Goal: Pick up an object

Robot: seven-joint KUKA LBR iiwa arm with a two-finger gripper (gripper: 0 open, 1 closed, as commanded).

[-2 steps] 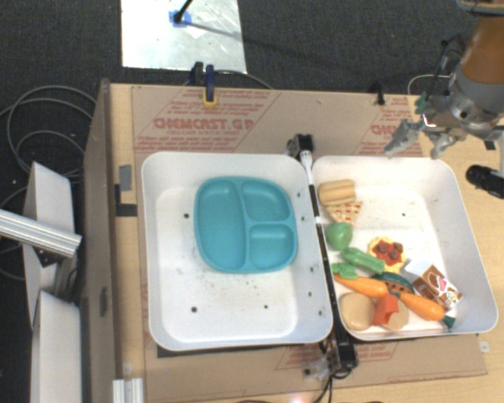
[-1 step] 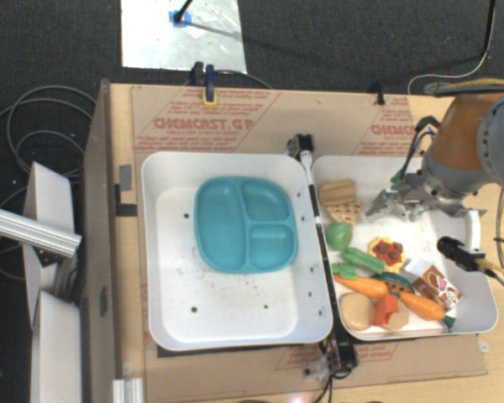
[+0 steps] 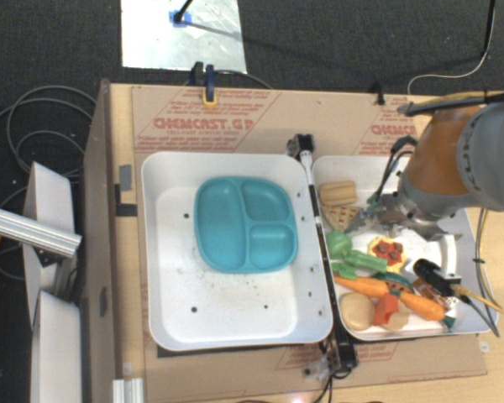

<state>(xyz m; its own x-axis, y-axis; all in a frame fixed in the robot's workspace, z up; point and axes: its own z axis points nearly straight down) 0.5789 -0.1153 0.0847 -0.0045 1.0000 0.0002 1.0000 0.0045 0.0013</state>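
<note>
Your gripper (image 3: 386, 217) sits low in the right bin (image 3: 475, 330), can't tell its state. Toy food crowds it: pizza slice (image 3: 387, 249) just below, green pepper (image 3: 353, 256) and carrot (image 3: 371, 287) further down, bread (image 3: 337, 193) to its left. The teal divided plate (image 3: 244, 224) lies well left. Cardboard (image 3: 202, 112) under the bins reads "CHEMCAST GP".

My arm (image 3: 462, 154) reaches over the right bin (image 3: 470, 330) of toy food; a teal plate (image 3: 244, 225) lies in the left bin (image 3: 172, 309).
</note>
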